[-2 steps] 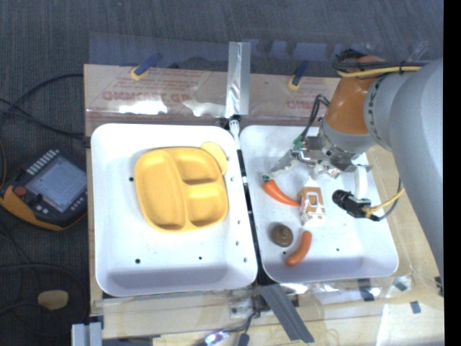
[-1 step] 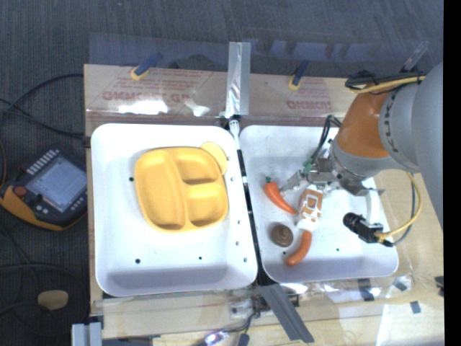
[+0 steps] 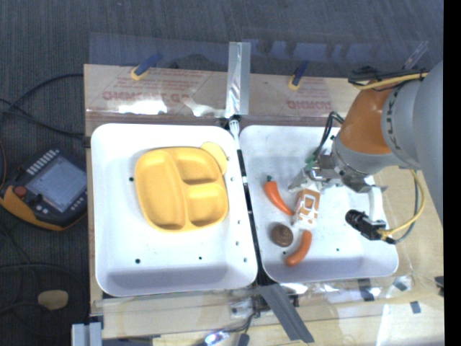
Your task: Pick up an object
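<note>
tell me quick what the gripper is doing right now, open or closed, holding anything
Gripper: low in the right bin, over the small white and orange carton; open or closed cannot be told, and no hold on the carton is visible.

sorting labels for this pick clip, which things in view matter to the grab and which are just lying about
For the job: gripper; white carton just below it; carrot; brown ball; sausage; right bin.

Just lying about: yellow divided tray in the left bin; handheld pendant on the floor.
</note>
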`<state>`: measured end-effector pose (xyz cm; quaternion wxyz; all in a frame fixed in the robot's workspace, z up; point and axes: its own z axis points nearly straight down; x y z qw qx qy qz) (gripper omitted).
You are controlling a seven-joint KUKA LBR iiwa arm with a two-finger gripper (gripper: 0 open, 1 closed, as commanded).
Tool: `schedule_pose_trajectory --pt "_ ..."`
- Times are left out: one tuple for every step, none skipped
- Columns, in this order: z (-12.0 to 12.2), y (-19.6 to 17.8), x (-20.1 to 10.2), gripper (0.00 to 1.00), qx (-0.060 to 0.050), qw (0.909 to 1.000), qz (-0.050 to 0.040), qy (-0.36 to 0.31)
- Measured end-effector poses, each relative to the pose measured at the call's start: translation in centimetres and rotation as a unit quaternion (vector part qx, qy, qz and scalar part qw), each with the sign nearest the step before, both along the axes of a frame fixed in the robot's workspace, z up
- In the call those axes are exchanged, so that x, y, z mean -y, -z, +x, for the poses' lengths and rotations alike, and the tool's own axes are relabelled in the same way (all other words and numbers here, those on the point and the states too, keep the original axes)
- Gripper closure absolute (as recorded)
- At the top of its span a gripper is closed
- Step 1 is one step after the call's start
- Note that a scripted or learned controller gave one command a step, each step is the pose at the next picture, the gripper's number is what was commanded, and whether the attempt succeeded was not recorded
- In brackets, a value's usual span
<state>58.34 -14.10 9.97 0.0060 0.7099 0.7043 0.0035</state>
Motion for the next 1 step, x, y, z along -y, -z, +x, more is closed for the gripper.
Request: schedule_pose_trajectory --pt "2.32 -10.22 -5.53 1.0 -0.008 0.9988 0.0013 0.048"
